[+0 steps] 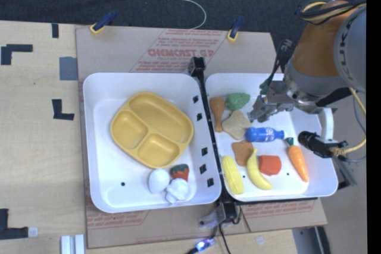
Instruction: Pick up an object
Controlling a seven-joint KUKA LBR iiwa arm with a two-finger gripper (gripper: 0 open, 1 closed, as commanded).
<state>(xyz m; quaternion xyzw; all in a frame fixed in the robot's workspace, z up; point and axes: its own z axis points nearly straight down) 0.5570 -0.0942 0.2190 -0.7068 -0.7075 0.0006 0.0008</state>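
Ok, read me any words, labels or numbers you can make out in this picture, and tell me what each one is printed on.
"CHEMCRAFT" (uncertain, blurred): red print on the cardboard sheet under the bins, seen upside down.
Smaller red lines beside it: too blurred to read.
Blue bottle label: too small to read.
Dark lettering on the arm's grey shell: partly cut off, unreadable.

Toys crowd the right bin (324, 187); left bin's (95, 128) edges lie open.

camera: single fixed view, set above the bench (41, 128) | facing: downward at a slant, far edge of the bench toward the top | range: moderate, both white bins in frame, left bin (98, 128) and right bin (324, 184) | arm (324, 50) enters from right
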